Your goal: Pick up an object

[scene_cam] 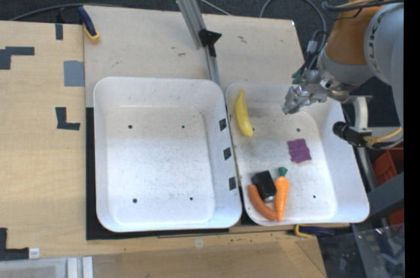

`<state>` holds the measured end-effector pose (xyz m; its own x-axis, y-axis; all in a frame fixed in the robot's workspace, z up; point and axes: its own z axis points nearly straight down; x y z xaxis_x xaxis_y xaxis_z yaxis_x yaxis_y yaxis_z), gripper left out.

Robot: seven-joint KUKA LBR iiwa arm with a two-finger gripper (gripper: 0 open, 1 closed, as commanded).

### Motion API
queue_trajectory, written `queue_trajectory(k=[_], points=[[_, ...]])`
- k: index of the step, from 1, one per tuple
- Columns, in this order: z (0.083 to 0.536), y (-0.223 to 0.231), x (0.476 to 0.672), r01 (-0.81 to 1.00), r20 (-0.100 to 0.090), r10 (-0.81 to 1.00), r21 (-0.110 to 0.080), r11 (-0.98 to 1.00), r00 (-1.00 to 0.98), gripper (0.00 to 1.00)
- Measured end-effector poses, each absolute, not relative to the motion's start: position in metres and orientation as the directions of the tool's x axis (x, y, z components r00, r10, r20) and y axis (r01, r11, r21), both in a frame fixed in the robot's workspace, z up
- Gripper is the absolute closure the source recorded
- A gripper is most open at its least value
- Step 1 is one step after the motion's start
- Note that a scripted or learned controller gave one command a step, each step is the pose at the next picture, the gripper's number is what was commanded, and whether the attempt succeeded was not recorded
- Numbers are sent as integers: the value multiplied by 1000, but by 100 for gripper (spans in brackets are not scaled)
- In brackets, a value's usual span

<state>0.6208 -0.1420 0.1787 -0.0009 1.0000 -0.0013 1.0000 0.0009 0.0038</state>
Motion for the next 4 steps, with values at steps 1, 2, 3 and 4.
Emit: queue_trajectory(k=[1, 2, 3, 4], points=[[225, -136, 616, 1000, -1, 1000, 4, 2, -2, 100], [279, -136, 617, 1000, -1, 1000, 5, 2, -2, 100], [270, -75, 600, 1000, 1, 1000, -2, 6, -6, 100], [254, -21, 579, 1000, 1, 1000, -5, 6, -6, 100]])
